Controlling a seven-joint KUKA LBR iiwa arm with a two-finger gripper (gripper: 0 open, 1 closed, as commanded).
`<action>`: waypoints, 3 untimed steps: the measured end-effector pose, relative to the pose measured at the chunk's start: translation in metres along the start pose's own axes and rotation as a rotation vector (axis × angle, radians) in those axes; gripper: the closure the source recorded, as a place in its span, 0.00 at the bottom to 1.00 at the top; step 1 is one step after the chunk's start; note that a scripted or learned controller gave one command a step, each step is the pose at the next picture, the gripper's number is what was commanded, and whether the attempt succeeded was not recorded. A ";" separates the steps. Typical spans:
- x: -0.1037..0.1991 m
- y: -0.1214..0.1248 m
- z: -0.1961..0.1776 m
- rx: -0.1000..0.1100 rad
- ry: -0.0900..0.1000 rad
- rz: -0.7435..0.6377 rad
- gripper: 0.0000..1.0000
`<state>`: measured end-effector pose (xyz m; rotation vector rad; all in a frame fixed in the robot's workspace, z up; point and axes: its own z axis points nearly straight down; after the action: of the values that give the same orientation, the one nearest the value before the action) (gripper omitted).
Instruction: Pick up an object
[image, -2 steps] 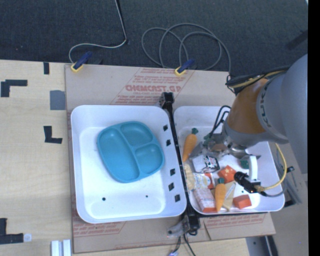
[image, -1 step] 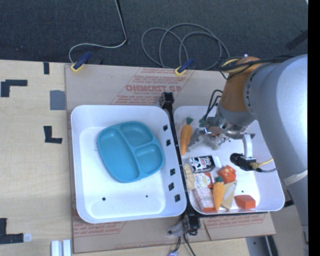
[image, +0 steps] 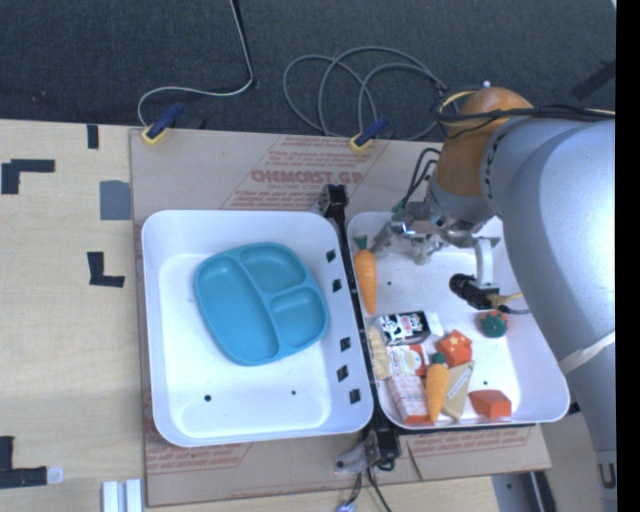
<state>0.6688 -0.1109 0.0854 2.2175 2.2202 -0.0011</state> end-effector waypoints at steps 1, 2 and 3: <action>-0.050 -0.098 -0.016 0.004 0.002 0.003 0.00; -0.058 -0.183 -0.002 -0.006 -0.002 0.001 0.00; -0.058 -0.182 -0.012 -0.008 -0.002 0.003 1.00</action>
<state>0.4868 -0.1695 0.0970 2.2154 2.2125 0.0051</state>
